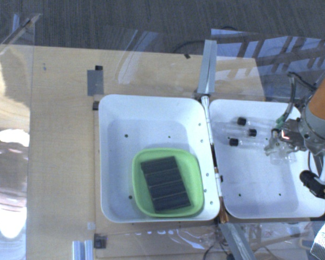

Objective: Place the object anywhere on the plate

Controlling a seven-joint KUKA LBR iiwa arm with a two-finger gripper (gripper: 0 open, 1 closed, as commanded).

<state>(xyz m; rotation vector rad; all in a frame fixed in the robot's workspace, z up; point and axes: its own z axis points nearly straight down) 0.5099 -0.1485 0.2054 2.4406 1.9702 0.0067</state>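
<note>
1. You see the plate (194, 184), green, in the left bin (114, 140), near its front right corner; a dark ridged slab (166, 183) already lies on it
2. The objects (244, 131), clear tubes with black caps, lie in the right bin (249, 199) toward its back, well apart from the plate
3. The arm (320, 108) reaches in over the right bin's far side, and the jaws (278, 143) sit low just beside the tubes, likely placed for a pick
4. You cannot tell how wide the jaws stand or whether they hold anything; glare and clear plastic blur that spot
5. Between the bins, the two rims form a ridge any carry must clear
</note>
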